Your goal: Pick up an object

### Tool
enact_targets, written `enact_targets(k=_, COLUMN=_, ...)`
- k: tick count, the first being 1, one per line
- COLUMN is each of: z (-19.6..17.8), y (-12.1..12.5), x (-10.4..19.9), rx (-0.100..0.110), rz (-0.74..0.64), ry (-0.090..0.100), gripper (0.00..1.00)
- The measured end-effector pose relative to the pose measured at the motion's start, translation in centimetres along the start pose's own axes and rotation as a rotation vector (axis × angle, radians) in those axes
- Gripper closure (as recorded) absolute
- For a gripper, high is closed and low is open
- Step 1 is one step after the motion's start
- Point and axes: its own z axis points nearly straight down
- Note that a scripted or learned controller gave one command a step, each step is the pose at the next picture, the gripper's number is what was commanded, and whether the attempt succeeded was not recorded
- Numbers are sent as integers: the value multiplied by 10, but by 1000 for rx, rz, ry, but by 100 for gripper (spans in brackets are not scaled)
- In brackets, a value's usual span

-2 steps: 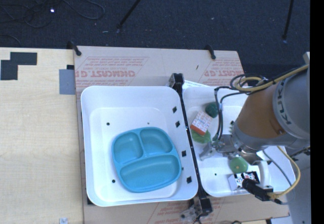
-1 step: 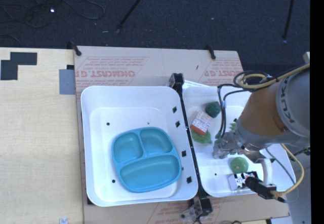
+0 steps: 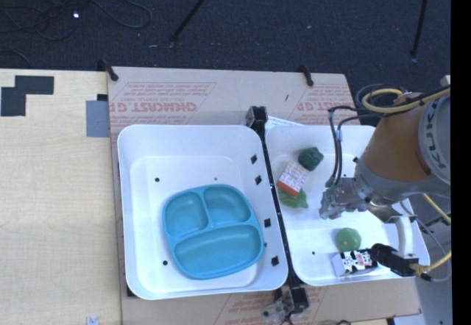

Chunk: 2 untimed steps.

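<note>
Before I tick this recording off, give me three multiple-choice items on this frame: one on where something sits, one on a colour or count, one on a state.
1. Where does the blue divided plate lie?
A. In the left bin
B. In the right bin
C. On the cardboard behind the bins

2. How many compartments does the plate have?
A. Two
B. Three
C. Five

3. How does the gripper stand relative to the round green ball?
A. It has lifted the ball above the bins
B. It presses down on top of the ball
C. It is over the right bin, apart from the ball, which rests on the bin floor

Answers: 1 A, the plate lies flat on the left bin's floor. 2 B, two small sections sit above one long one. 3 C, the ball lies on the floor nearer the camera than the gripper, with white floor between them.
</note>
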Motion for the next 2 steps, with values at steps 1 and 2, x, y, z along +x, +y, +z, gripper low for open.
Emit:
enact_targets(k=1, z=-45, y=1, x=7, rx=-1, rz=-6, ry=0, gripper=100)
enact_targets(k=2, z=-74, y=2, x=6, rx=0, rz=-6, ry=0, gripper=100)
